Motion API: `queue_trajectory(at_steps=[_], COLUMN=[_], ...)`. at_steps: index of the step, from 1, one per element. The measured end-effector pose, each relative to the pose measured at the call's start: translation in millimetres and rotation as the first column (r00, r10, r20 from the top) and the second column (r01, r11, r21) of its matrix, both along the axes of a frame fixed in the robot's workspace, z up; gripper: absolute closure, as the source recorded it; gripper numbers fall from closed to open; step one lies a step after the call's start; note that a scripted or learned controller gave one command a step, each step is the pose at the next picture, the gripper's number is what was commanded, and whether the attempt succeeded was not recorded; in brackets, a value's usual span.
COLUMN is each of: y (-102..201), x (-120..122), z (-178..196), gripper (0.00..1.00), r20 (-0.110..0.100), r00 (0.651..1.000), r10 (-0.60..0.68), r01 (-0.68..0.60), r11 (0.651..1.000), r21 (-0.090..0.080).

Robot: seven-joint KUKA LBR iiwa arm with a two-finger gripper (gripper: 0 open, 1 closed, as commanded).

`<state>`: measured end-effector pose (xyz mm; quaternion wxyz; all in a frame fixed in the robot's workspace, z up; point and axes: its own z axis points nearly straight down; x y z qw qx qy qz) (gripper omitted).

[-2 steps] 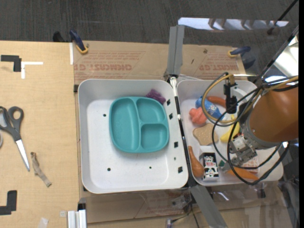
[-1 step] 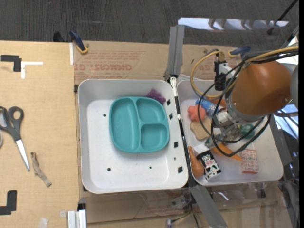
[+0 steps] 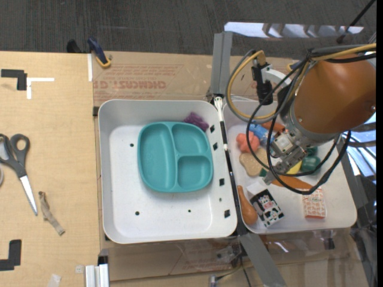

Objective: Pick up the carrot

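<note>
The carrot [image 3: 246,204], an orange tapered piece, lies along the left wall of the right bin [image 3: 341,217], near its front corner. My gripper [image 3: 285,155] hangs over the middle of that bin, below the orange wrist band [image 3: 335,97] and behind looping cables. It is to the right of the carrot and further back, apart from it. Nothing of the carrot is under the gripper.
Around the gripper lie a beige piece [image 3: 250,163], a red-orange item [image 3: 242,140], blue, yellow and green toys, a cow-print carton [image 3: 267,206] and a small red-print carton [image 3: 314,204]. The left bin [image 3: 114,178] holds a teal divided plate [image 3: 176,157] and a purple item [image 3: 196,121]. Scissors [image 3: 18,160] lie far left.
</note>
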<state>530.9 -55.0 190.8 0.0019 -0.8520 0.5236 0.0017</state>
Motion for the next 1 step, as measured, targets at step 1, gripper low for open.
queue_trajectory(at_steps=[1], y=[-45.9], x=[39.2], z=[65.8], gripper=[1.00], r20=[0.001], r00=[0.995], r10=[-0.103], r01=[0.103], r11=[0.995], r21=[0.000])
